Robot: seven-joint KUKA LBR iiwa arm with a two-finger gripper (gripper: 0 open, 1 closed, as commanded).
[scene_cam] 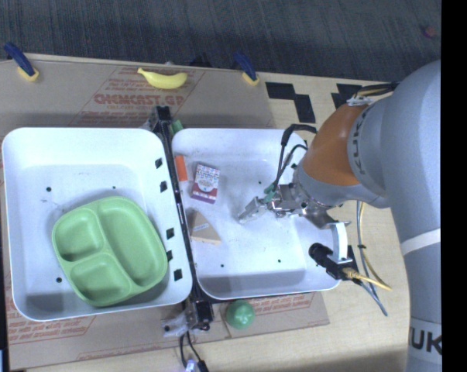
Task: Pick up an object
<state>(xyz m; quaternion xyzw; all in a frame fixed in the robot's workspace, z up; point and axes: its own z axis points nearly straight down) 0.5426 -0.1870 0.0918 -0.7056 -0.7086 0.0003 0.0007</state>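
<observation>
Outside the bins at 6 o'clock, resting on cardboard: a green ball (239,314). In the left bin (32,149), toward 7 o'clock: a green divided plate (109,249). In the right bin (241,142): a tan wedge (203,229) by the dividing wall, a small red-and-white box (206,182) at 12 o'clock from it, an orange piece (181,167) just beyond. Gripper (250,209) low over the right bin's floor, at 3 o'clock from the wedge, apart from everything; spread or pressed together, cannot tell. Farthest, at 12 o'clock: a yellow banana (163,77).
</observation>
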